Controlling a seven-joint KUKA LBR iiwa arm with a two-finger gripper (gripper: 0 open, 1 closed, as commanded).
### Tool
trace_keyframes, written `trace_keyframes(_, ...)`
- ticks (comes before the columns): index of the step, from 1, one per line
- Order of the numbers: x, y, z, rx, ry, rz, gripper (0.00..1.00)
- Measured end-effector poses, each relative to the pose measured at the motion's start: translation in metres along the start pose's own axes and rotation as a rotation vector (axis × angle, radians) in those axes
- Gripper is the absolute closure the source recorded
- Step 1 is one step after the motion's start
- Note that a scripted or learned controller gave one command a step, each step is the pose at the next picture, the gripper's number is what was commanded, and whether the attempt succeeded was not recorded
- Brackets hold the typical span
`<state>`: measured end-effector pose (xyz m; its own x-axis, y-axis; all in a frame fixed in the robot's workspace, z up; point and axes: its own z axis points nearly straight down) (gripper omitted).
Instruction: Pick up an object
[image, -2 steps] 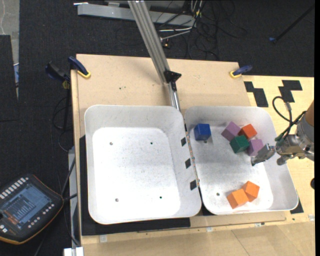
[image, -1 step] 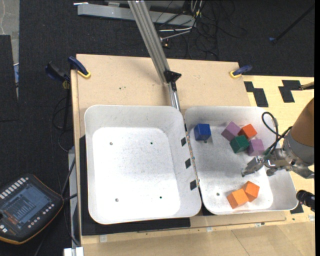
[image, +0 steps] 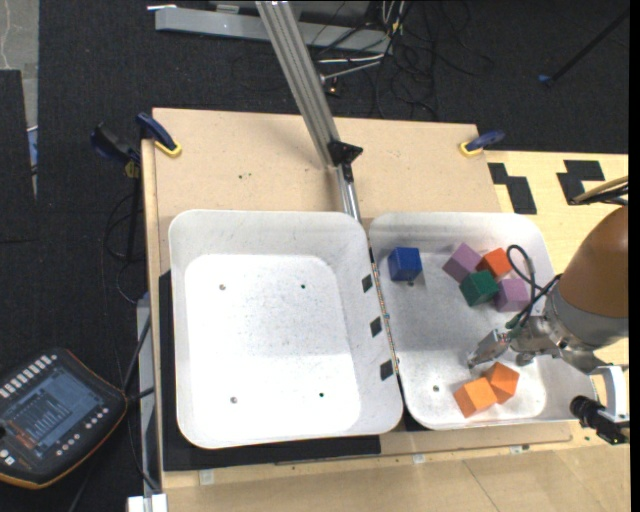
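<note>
The right bin holds several blocks. A blue cube sits near its far left. At the far right are a purple block, an orange block, a green block and a second purple block, packed together. Two orange blocks lie at the near edge. My gripper hangs low over the bin's near right part, just above those two orange blocks. The arm reaches in from the right, with its orange band above the wrist.
The left bin stands beside the right one, with a divider strip between them. A metal pole slants in from the back. A teach pendant lies off the bench at the lower left. Clamps hold the board's far corners.
</note>
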<state>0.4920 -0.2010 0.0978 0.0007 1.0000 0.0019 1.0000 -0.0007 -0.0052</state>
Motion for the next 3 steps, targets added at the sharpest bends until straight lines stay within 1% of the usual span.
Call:
trace_keyframes(1, -0.001, 0.002, -0.014, -0.007, -0.003, -0.001, 1.0)
trace_keyframes(2, 0.003, 0.004, -0.076, -0.012, -0.005, -0.004, 1.0)
trace_keyframes(3, -0.003, 0.007, -0.121, -0.012, -0.005, -0.003, 1.0)
